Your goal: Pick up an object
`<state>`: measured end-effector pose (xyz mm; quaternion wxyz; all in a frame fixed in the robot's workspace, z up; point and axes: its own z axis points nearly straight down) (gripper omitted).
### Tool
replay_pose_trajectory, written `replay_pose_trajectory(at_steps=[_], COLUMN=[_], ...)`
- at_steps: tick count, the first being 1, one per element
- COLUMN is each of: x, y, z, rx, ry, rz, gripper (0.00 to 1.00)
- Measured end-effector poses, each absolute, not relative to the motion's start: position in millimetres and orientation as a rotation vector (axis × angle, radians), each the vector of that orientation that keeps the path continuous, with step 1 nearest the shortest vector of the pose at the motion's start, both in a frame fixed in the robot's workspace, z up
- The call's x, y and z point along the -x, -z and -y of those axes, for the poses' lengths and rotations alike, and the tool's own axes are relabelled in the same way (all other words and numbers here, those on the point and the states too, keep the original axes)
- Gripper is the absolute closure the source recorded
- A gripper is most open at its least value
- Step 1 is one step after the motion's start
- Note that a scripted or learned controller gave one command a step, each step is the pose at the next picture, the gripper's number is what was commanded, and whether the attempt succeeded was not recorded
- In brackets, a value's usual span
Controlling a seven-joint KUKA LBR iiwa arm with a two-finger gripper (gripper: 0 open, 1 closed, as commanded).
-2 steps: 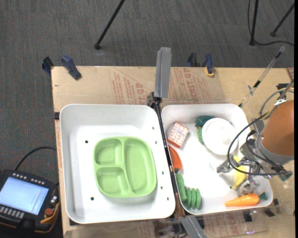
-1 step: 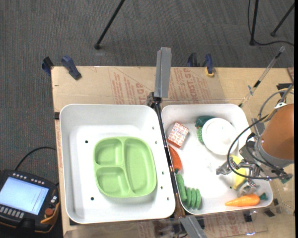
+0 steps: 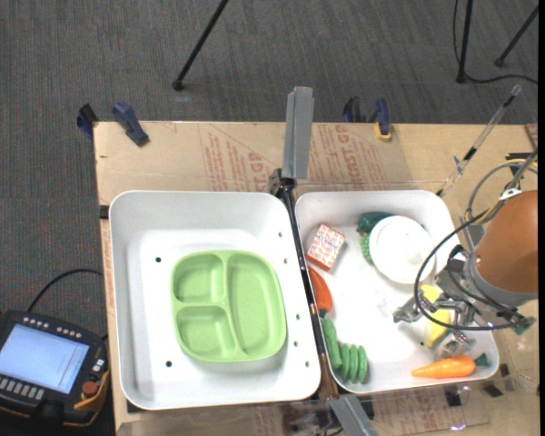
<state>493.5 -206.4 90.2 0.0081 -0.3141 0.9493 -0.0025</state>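
Gripper (image 3: 440, 321) is low in the right bin (image 3: 345, 209), over a yellow item (image 3: 431, 295) just above the carrot (image 3: 445, 367). Whether it grips: cannot tell. Nothing visibly lifted; pick judged not yet done.

Bins: 2, left (image 3: 127, 243) and right (image 3: 418, 203). Green tray (image 3: 227, 307): 1. Carrots: 2, one (image 3: 445, 367) and another (image 3: 321, 291). Pea pod (image 3: 345, 357): 1. White plate (image 3: 400, 248): 1. Red box (image 3: 325, 246): 1. Yellow item (image 3: 431, 298): 1, partly hidden.
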Motion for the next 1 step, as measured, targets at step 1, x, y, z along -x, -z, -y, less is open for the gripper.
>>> replay_pose_trajectory(at_steps=[1], x=[-490.9], y=[-90.8], z=[206.5], rx=[1.103], ry=[0.009], rz=[-2.924], gripper=[0.00])
